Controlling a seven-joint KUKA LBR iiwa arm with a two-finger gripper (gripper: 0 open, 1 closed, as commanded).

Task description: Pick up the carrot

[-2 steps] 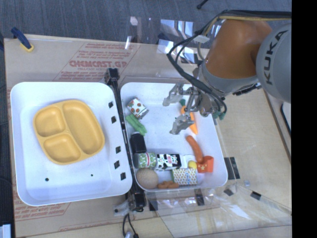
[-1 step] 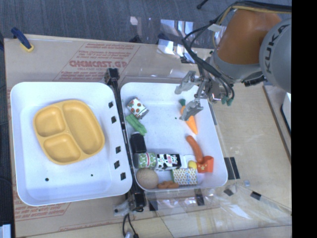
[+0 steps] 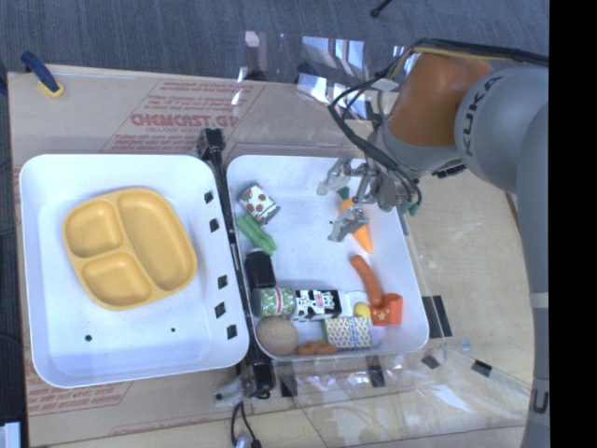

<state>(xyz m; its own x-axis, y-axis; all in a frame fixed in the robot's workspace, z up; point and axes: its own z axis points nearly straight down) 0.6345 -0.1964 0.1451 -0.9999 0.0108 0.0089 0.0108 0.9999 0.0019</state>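
Lying near the right wall of the right bin (image 3: 280,163), the carrot (image 3: 359,231) points its tip toward the crowded front edge, where toy foods and small boxes (image 3: 317,303) line the wall. Open floor remains at the bin's centre. The left bin (image 3: 37,278) holds a yellow divided plate (image 3: 129,246). The arm (image 3: 485,110) reaches in from the right, wrist bent downward; the gripper (image 3: 353,202) sits over the carrot's top, fingers spread apart around it.
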